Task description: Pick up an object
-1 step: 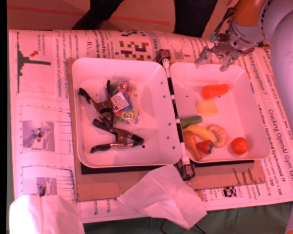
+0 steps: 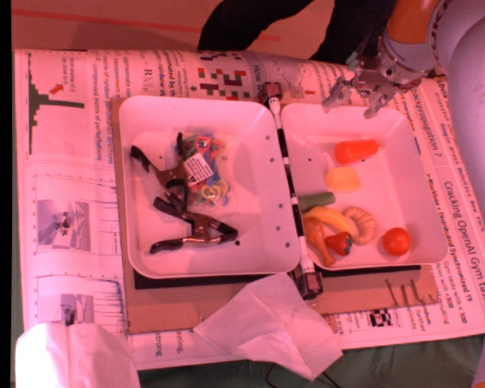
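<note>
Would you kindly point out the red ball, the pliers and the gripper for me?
red ball (image 2: 396,241): camera view, centre of the ball.
pliers (image 2: 190,234): camera view, on the jointed middle.
gripper (image 2: 358,99): camera view, midway between its fingertips.

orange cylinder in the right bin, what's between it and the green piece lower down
In the camera view, a pale yellow piece lies between the orange cylinder and the green piece.

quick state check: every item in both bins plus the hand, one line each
hand: above the right bin's far rim, fingers spread, holding nothing
orange piece: lying in right bin, untouched
yellow piece: lying flat
green piece: lying against the divider side
tomato: resting apart from the others
pretzel: lying beside the banana
pliers: lying in left bin, handles splayed
bag of rings: lying closed, labelled
</note>
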Motion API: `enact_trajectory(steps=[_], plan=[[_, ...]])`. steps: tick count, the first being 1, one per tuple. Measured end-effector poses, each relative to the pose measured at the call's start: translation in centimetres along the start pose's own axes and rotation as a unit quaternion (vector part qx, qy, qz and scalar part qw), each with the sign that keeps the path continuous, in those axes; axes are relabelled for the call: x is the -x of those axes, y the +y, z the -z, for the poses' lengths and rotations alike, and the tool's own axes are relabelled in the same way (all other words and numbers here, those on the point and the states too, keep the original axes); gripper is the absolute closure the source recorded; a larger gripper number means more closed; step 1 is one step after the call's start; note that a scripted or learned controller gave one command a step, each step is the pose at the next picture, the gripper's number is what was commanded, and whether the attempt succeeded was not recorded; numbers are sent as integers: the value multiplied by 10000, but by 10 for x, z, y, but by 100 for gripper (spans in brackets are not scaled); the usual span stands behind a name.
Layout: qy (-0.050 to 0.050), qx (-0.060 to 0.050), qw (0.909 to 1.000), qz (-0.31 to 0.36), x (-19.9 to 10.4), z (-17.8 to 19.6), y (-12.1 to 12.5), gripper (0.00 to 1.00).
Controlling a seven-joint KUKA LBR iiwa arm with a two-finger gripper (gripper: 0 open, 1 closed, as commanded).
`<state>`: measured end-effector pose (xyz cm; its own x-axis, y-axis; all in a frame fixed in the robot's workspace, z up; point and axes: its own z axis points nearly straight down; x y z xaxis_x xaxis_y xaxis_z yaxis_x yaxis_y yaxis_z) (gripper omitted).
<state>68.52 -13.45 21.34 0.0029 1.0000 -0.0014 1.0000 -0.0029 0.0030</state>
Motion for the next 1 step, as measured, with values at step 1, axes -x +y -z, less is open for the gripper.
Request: enact_trajectory(steps=[1], plan=[[-2, -36, 10000, -2, 0, -61, -3, 0]])
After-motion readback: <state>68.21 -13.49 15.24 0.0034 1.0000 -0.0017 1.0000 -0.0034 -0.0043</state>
